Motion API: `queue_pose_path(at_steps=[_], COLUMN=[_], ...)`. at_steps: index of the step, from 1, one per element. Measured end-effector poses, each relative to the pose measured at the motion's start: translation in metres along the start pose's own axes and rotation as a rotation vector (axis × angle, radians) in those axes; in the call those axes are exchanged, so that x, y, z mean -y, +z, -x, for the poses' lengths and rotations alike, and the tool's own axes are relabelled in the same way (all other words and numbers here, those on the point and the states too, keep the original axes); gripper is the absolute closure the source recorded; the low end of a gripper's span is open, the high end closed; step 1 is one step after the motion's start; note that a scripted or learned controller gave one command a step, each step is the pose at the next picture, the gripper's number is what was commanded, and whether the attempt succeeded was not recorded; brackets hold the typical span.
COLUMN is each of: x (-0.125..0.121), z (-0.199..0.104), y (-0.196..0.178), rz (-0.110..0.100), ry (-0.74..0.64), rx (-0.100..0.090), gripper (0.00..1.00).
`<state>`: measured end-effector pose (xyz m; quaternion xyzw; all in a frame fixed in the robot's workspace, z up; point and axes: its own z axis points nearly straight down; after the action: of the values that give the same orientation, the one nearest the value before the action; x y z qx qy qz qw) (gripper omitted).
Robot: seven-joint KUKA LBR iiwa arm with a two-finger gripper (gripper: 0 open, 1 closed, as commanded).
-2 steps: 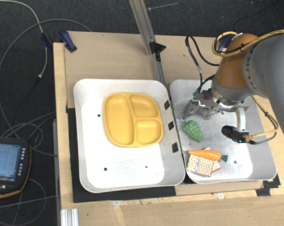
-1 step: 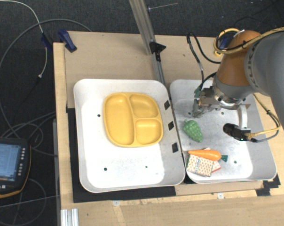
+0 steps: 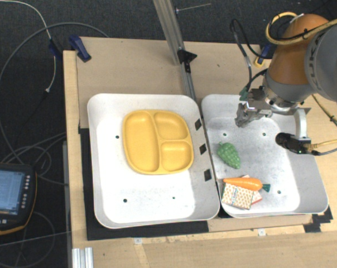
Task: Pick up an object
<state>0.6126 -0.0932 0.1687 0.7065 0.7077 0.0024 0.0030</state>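
**Still on the approach: hand above the right bin, nothing gripped**

Hand (image 3: 245, 116) hangs over the far part of the right bin (image 3: 308, 202), with nothing visible between its fingers; whether they stand open or closed I cannot tell at this angle. Green object (image 3: 229, 154) lies near, below and a little left of the hand. Carrot (image 3: 244, 182) and small patterned packet (image 3: 237, 196) sit farther off, touching, at the bin's near edge. Yellow divided tray (image 3: 157, 140) lies well to the hand's left. Likely next: centre over the green object, descend, close.
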Motion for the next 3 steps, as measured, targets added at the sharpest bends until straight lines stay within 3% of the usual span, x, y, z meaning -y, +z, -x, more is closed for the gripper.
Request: queue_pose_path(at_steps=[2,3], x=[-0.003,-0.019], z=[-0.003,-0.052], y=[-0.120,-0.119], rz=[0.000,-0.004], ry=[0.000,-0.004], rx=[0.000,-0.002], gripper=[1.00,1.00])
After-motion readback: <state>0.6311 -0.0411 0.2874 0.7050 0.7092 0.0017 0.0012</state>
